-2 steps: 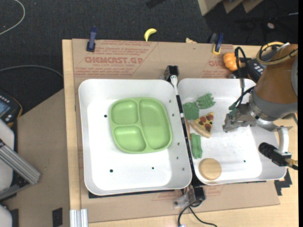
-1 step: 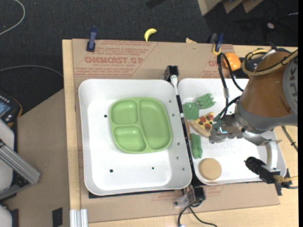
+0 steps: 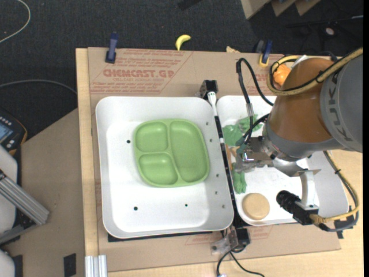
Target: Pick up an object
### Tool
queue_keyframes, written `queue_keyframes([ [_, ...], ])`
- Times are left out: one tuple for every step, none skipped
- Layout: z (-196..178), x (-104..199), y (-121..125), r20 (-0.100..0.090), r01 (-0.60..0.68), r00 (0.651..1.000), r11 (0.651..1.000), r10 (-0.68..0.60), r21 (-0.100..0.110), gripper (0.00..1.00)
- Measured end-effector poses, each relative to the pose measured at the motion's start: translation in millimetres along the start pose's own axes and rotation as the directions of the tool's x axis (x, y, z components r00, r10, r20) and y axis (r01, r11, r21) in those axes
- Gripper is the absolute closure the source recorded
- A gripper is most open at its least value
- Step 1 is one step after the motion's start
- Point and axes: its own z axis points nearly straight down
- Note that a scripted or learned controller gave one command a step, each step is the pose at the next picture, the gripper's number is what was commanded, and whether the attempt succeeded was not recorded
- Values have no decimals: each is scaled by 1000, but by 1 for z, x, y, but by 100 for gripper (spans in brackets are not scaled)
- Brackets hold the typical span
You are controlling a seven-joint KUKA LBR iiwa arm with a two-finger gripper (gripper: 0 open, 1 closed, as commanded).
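Observation:
A light green divided plate (image 3: pixel 172 152) lies in the middle of the left white bin (image 3: pixel 115 206). In the right white bin (image 3: pixel 328 183) a green object (image 3: pixel 236 133) lies along the left side, partly under the arm. A round tan disc (image 3: pixel 255 206) sits near that bin's front left corner. An orange object (image 3: pixel 281 74) shows at the bin's back edge behind the arm. My gripper (image 3: pixel 247 156) is low over the right bin's left side, above the green object, and the wrist covers its tips.
The big grey and orange arm (image 3: pixel 311 114) covers most of the right bin. A black divider (image 3: pixel 222 149) runs between the bins. Blue clamps (image 3: pixel 112 48) and a small yellow item (image 3: pixel 182 41) sit on the cardboard sheet behind the bins.

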Motion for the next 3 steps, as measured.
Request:
queue_keyframes([
  [-21,95,0,-2,4,1000,1000,-4,1,100],
  [-79,155,1,-3,1,1000,1000,-1,-3,100],
  [-169,210,2,-5,1,1000,1000,-1,-8,100],
])
